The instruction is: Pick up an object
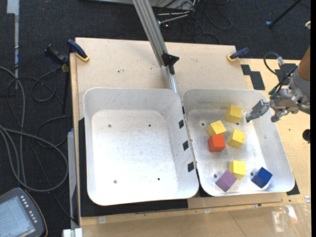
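Bins sit side by side on the bench [148, 63]. The left bin [94, 132] and right bin [276, 147] touch. The gripper [264, 110] hangs over the right bin's far right edge, fingers apart, holding nothing. Four yellow blocks [234, 114], an orange block [216, 143], a purple block [226, 180] and a blue block [262, 177] lie in the right bin.

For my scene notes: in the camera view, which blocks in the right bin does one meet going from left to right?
Orange-red cube, purple cube, blue cube. The four yellow cubes overlap these in left-to-right position, so I leave them out of the order.
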Robot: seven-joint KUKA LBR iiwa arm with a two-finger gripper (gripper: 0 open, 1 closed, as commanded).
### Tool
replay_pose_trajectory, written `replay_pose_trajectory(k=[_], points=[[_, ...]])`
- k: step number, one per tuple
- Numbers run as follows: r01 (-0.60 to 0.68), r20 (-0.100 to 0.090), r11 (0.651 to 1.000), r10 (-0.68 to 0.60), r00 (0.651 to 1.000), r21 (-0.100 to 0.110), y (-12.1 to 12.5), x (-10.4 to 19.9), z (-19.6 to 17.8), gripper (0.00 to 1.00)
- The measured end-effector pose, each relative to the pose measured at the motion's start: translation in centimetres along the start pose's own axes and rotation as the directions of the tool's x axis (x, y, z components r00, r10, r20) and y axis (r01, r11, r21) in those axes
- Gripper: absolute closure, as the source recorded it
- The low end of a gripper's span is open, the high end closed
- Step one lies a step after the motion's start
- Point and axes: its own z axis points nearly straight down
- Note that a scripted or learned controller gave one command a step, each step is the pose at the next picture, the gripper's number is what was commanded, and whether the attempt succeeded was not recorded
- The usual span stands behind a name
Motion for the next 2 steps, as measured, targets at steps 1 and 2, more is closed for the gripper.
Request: replay_pose_trajectory(k=[1,2], points=[[0.001,0.000,1.000,-0.001,1.000,0.000,0.0,0.0,0.0,0.00],[-0.003,-0.001,1.000,0.003,1.000,0.006,-0.2,-0.1,6.4,0.00]])
